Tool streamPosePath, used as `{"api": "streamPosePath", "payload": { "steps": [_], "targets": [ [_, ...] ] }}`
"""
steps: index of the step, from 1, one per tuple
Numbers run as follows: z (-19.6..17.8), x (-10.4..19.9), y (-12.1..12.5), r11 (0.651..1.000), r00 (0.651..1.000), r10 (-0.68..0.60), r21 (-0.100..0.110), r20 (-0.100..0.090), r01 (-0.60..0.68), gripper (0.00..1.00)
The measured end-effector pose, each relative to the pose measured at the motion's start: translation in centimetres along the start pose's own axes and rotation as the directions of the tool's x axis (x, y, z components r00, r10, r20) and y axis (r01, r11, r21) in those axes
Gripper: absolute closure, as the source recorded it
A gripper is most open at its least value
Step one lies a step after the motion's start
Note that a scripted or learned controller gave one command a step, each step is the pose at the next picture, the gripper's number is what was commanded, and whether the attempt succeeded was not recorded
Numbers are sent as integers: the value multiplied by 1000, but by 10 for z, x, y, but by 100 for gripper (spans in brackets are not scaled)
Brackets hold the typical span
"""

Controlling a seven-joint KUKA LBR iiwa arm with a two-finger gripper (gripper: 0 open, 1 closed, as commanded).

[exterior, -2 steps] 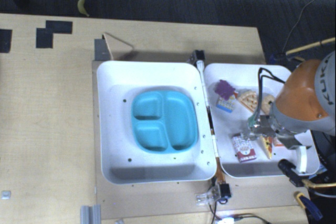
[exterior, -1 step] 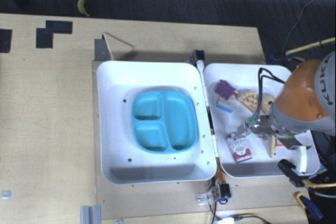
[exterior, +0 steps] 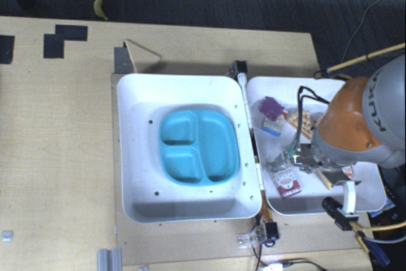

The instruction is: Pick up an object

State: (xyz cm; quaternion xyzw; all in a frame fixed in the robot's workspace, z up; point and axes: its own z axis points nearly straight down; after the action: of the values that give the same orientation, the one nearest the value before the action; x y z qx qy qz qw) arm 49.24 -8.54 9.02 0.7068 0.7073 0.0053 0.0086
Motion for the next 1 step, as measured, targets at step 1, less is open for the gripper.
{"api": "streamPosePath", "payload": {
  "steps": [1],
  "targets": [
    [-13, 2, 4, 1000, 1000, -4, -7, -5, 4, 100]
  ]
}}
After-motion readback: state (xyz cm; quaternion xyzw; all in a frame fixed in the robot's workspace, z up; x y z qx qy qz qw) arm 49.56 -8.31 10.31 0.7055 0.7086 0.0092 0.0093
